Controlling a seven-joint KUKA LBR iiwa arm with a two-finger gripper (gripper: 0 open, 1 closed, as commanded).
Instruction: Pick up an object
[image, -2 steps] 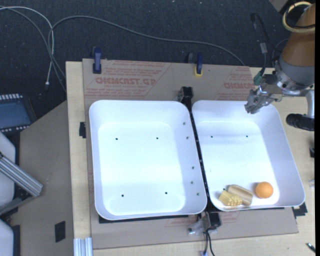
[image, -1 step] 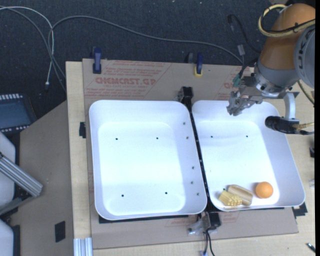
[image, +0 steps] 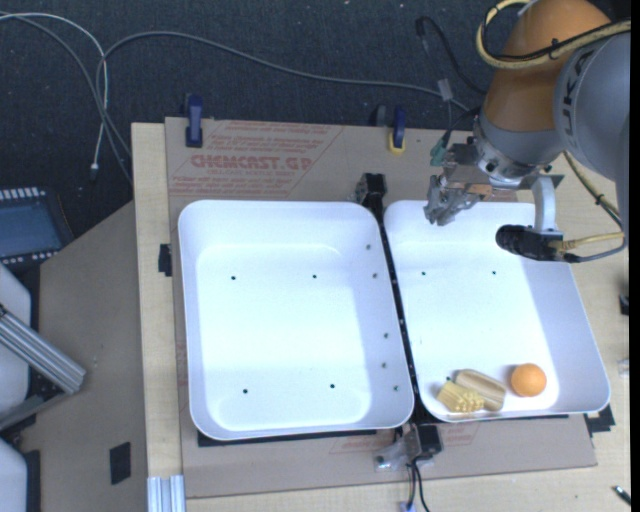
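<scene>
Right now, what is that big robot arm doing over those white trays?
The robot arm is trying to pick something up. Its hand is over the far edge of the right tray, with nothing seen in it. The things it could grab sit at the near end of that tray: an orange ball, a tan piece and a yellow corn-like piece. The left tray lies beside it.

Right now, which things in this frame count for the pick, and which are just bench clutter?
For the job:
- orange ball, near corner of the right bin
- yellow corn-like piece beside it
- tan roll against the corn piece
- gripper, over the right bin's far edge

Lying about:
- left bin
- blue clamps
- cables
</scene>
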